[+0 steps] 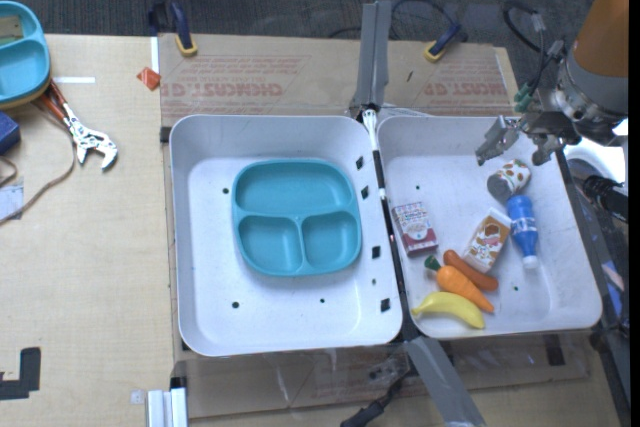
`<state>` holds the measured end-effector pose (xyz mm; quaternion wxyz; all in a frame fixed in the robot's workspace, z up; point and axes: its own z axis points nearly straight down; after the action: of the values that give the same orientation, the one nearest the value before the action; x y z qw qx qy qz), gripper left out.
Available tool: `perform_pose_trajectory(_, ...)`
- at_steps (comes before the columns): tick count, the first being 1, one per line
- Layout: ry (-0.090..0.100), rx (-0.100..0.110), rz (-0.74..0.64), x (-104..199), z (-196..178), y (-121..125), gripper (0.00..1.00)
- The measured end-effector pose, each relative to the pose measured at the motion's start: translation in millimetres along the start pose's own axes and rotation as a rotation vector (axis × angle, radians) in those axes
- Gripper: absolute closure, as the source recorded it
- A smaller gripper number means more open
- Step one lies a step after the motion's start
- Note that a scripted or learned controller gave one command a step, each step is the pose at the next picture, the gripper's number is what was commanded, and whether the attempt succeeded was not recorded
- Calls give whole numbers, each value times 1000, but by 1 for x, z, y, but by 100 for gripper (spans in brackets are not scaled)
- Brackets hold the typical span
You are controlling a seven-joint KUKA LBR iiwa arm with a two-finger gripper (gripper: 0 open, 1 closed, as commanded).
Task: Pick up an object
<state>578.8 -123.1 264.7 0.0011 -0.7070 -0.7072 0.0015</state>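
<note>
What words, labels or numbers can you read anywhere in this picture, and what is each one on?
"CHEMCRAFT": red print, upside down, on the cardboard sheet behind the bins; uncertain, blurred.
Small red carton: label too small to read.
Juice box: print too blurred.
Can and blue bottle: nothing legible.

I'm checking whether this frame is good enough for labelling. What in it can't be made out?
- Gripper, camera view: too small and dark to tell its finger spacing.
- Arm: cut off by the right and top edges.
- Small can: label too small to read.
- Carton and red box: print too small to read.
</note>
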Motion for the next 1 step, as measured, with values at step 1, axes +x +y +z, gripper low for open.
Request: perform_pose_trajectory(1,1,0,-99,-20,159,5,0)
